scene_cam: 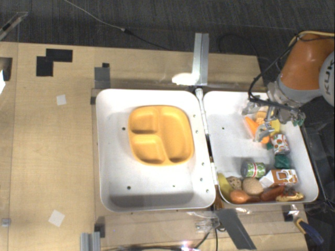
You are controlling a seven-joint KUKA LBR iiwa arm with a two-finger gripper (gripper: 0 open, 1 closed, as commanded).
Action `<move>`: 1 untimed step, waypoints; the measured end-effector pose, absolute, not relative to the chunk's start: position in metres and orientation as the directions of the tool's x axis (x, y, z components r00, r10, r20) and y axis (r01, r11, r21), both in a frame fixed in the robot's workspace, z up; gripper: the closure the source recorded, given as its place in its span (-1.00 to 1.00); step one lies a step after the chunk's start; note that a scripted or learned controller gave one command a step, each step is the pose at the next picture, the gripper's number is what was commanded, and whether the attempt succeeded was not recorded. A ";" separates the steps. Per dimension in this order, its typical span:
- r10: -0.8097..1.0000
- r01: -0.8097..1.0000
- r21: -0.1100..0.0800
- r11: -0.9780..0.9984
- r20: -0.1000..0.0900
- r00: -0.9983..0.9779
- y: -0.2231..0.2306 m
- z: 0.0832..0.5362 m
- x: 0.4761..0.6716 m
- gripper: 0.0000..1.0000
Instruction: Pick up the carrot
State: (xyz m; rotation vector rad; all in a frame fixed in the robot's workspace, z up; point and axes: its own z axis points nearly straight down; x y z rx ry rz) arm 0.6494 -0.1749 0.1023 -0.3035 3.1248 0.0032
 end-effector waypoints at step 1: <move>-0.152 -0.152 -0.002 0.988 -0.012 -0.988 -0.137 0.089 0.627 -1.00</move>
